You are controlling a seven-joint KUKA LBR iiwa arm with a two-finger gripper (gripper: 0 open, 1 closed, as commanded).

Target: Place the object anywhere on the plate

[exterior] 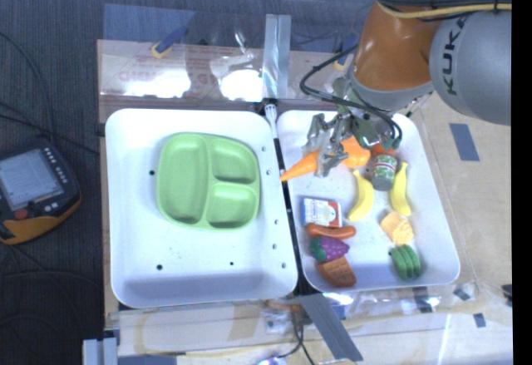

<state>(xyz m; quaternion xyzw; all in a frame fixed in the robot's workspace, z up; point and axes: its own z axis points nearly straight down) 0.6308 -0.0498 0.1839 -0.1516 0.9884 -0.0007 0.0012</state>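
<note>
Metal pincer (327, 149) pinches tapered orange carrot (312, 160); glossy green sectioned plate (209, 180) sits apart.

The plate (208, 180) is light green with rounded corners and three compartments: one long section on its left side and two smaller ones on its right. It lies flat in the left bin (133, 272), near that bin's middle. The orange carrot (301, 165) lies in the right bin (436, 263), near its far left corner, tip toward the dividing edge, thick end beneath the claw (331, 157).
</note>
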